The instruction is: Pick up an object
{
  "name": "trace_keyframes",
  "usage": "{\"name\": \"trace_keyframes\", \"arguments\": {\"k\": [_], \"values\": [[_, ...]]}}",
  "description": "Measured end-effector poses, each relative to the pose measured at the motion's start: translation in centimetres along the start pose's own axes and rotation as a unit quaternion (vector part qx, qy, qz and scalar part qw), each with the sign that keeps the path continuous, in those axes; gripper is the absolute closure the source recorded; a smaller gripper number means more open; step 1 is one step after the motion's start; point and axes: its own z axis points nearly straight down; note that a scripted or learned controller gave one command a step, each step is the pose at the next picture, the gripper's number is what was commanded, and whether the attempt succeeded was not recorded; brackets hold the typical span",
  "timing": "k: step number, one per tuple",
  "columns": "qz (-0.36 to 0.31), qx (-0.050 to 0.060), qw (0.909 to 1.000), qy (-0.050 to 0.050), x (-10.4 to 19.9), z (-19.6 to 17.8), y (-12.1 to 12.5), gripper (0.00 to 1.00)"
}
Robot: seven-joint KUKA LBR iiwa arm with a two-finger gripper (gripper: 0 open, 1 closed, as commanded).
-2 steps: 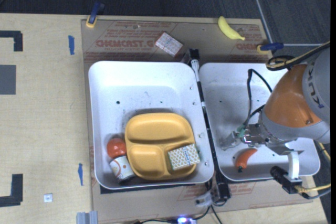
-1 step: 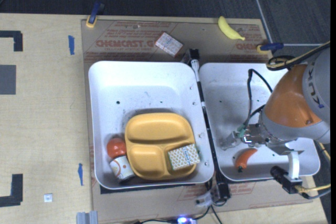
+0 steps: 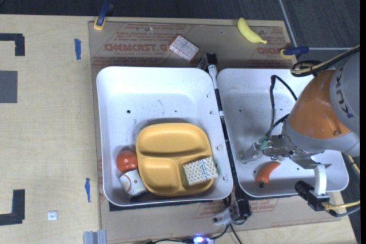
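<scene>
So we're looking down at the tan wooden bench [image 3: 46, 140] with its two shallow white plastic bins sitting side by side. The left bin [image 3: 154, 91] has most of the stuff: a yellow plastic divided tray [image 3: 171, 151] lying flat toward the near side, with a small patterned square packet [image 3: 200, 171] resting in its near-right compartment. Tucked against the tray's left edge we've got a red-orange rounded object [image 3: 126, 160], and just in front of that a small white cup-like thing with orange markings [image 3: 132, 183], lying tilted. Can't make out what either really is.

The right bin [image 3: 246, 100] is where the grey arm with the orange band [image 3: 320, 111] comes in from the right. Its metal jaws [image 3: 254, 150] are down low near the bin floor, pointing left. Honestly we can't tell whether the jaws are apart or together, that end is small and blurry. Nothing visibly sits between them. Just below them, near the bin's front wall, lies a small orange carrot-shaped object [image 3: 266, 172], resting on the bin floor, close to the jaws.

Behind the bins on the brown cardboard sheet [image 3: 137, 46] there's a yellow banana [image 3: 250, 31] and a small patterned square block [image 3: 183, 47]. A blue clamp [image 3: 293, 51] grips the right edge, and another clamp with a yellow tip [image 3: 102, 15] sits at the back-left corner.
</scene>
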Motion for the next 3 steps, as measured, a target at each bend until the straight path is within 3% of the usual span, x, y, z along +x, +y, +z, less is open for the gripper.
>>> {"name": "trace_keyframes", "arguments": {"k": [3], "values": [[0.001,0.000,1.0000,0.000,0.06,0.01,0.00,0.00]]}}
